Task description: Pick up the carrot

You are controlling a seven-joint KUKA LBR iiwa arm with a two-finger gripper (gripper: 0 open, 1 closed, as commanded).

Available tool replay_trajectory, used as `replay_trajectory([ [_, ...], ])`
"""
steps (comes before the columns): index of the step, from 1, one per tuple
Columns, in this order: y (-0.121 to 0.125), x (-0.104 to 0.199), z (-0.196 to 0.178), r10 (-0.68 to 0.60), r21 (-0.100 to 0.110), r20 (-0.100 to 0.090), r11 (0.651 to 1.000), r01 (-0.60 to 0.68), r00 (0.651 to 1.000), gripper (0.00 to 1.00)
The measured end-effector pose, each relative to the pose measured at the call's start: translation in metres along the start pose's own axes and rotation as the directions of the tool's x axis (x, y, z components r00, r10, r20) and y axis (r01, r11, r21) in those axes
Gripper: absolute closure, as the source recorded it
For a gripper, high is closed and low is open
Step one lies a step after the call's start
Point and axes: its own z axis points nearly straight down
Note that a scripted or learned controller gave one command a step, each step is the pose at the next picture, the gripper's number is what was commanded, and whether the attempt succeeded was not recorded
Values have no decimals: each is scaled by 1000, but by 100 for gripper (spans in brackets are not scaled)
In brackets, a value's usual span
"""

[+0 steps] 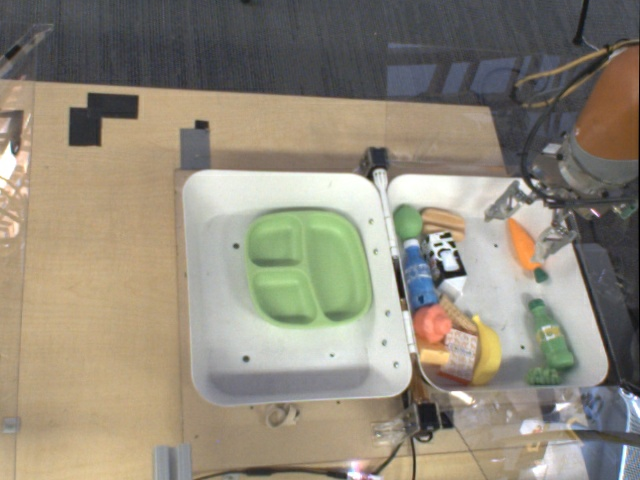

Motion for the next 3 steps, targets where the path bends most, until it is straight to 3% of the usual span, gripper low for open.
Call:
replay_trajectory([
  [1,2,-4,60,-9,2,1,1000,9,1000,0],
  [2,-3,-8,42,-8,17,15,1000,7,1000,100],
  [3,-2,-8,42,-7,16,14,1000,7,1000,0],
])
